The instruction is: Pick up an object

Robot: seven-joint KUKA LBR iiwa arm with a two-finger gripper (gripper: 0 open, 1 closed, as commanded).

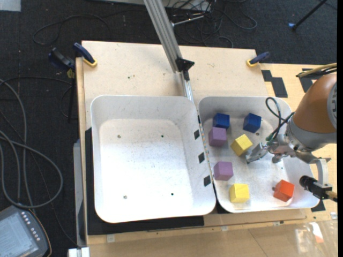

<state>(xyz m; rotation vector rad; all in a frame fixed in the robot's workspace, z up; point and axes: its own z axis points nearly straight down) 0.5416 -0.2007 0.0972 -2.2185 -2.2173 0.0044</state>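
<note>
The right bin (278, 111) holds several small cubes: two blue ones (221, 121) (252, 122), two purple ones (217, 136) (223, 170), two yellow ones (241, 144) (239, 193) and an orange one (283, 190). My gripper (256, 153) reaches in from the right and sits low in this bin, just right of the upper yellow cube and below the right blue cube. No cube shows between its fingertips.
The left bin (102, 143) lies beside the right one, sharing a middle rim. A slanted metal pole (163, 28) runs from the top down to the bins' junction. Clamps (86, 55) (258, 59) mark the board's far corners. Cables cover the floor.
</note>
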